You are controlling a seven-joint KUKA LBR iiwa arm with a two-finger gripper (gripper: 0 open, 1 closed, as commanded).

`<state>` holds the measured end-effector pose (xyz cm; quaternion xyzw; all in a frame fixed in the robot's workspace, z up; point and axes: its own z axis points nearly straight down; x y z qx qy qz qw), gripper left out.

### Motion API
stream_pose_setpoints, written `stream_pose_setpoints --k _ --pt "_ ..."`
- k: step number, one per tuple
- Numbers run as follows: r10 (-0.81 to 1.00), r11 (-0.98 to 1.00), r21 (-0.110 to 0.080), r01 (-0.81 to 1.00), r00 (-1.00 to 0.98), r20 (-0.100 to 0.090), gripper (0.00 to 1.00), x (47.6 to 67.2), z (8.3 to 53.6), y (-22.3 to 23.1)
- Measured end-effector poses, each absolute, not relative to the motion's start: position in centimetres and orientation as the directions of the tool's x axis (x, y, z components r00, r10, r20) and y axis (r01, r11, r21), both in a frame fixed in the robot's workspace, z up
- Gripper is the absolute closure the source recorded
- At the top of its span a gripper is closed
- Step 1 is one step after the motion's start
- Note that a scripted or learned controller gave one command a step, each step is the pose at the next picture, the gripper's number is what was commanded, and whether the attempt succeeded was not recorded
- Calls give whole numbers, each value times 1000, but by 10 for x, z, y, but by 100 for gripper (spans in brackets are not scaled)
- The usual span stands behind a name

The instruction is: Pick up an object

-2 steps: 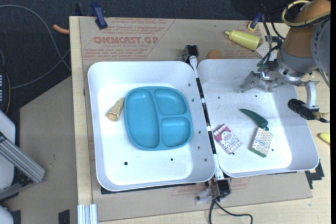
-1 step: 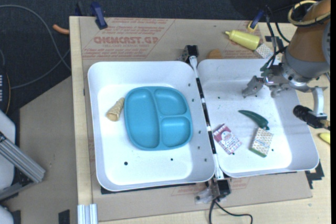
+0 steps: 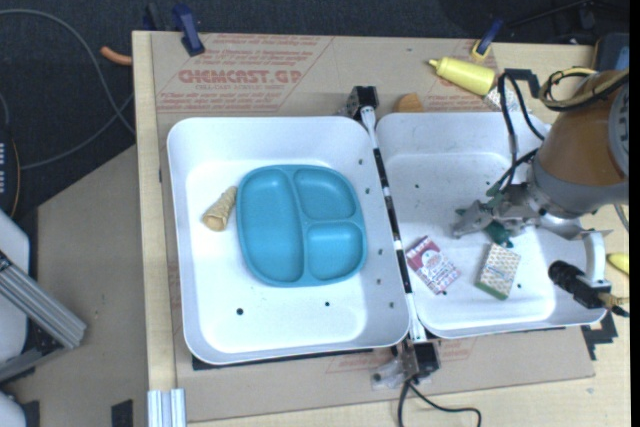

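Brown board-topped bench [image 3: 250, 75] with two white bins [image 3: 190, 155] side by side, yellow bottle [image 3: 464, 73] behind.

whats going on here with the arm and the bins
A grey and orange robot arm reaches into the right bin, its gripper low just above a small green-and-cream packet. A red-and-white packet lies beside it. The left bin holds a blue divided plate and a tan cone-shaped piece. Nothing looks lifted yet.
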<state>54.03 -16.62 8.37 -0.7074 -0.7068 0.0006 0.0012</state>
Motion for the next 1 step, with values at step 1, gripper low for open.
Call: stream_pose_setpoints --k 1 --pt "1000 -1 2 1000 1 -2 0 580 85 -203"
